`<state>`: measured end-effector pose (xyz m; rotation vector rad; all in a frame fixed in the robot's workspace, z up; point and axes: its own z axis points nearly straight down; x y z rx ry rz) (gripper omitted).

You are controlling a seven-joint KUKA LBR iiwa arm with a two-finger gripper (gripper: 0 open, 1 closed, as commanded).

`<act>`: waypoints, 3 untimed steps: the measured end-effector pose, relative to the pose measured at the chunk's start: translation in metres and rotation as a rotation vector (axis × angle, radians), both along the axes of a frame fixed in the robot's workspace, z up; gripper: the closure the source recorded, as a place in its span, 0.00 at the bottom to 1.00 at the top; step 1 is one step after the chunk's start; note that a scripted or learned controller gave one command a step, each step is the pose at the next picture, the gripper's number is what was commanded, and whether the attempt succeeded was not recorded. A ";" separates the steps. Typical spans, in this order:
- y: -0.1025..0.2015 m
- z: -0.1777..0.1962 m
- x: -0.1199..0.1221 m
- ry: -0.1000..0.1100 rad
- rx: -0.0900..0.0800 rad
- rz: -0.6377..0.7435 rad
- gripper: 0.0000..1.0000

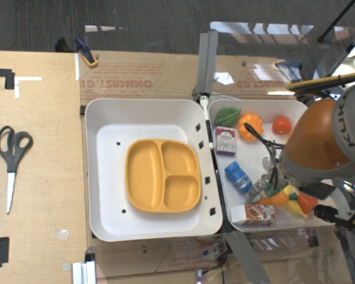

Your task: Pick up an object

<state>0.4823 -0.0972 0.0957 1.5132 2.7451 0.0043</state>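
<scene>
My gripper reaches down into the right bin, low among a cluster of toys near the bin's front. Just left of it lies a blue bottle. Right under and beside it are an orange carrot-like piece, a yellow piece and a red-orange piece. A red and white carton lies on its side at the front edge. Further back sit a small red and white box, a green item, an orange pepper and a red tomato.
The left bin holds a yellow divided plate. The orange-banded arm covers the right bin's right side. Scissors lie on the bench at far left. A grey divider stands behind the bins.
</scene>
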 end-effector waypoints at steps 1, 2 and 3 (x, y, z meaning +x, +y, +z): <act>-0.007 0.000 -0.001 -0.003 0.004 -0.344 1.00; -0.010 0.000 0.016 0.000 0.006 -0.735 1.00; -0.004 0.000 0.086 -0.003 0.005 -0.841 1.00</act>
